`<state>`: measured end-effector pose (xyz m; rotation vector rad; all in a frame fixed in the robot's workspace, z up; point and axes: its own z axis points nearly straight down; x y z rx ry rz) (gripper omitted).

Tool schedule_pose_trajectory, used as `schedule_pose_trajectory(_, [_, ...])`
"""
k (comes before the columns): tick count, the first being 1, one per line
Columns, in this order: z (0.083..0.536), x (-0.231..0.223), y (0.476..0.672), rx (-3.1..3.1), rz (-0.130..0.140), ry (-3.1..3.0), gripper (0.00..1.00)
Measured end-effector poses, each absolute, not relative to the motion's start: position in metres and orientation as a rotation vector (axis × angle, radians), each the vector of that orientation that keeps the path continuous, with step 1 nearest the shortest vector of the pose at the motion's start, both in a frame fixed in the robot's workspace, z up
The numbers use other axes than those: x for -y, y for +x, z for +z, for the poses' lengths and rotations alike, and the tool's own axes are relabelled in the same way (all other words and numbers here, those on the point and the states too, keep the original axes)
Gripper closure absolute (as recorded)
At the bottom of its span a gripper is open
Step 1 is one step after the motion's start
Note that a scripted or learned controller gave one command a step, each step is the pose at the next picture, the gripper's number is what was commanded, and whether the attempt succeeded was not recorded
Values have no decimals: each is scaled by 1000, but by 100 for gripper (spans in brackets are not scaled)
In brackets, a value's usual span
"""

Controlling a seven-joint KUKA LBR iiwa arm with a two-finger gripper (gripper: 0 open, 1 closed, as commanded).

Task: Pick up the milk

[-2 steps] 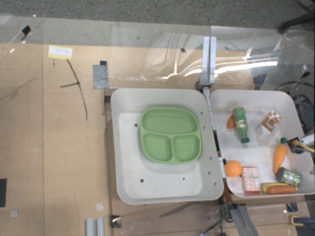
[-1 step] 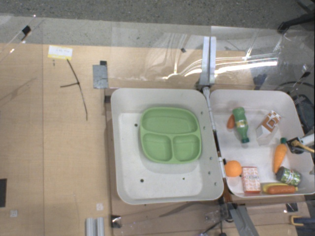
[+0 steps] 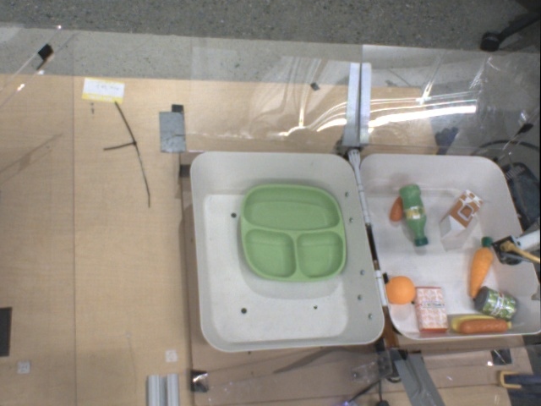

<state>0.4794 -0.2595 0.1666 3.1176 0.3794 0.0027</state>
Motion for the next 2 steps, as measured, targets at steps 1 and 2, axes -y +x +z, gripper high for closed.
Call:
schedule_pose_trajectory(1, [167,260,479,-379,3,3118,0])
schedule_pose_trajectory(2, [167,260,479,-379,3,3118,0])
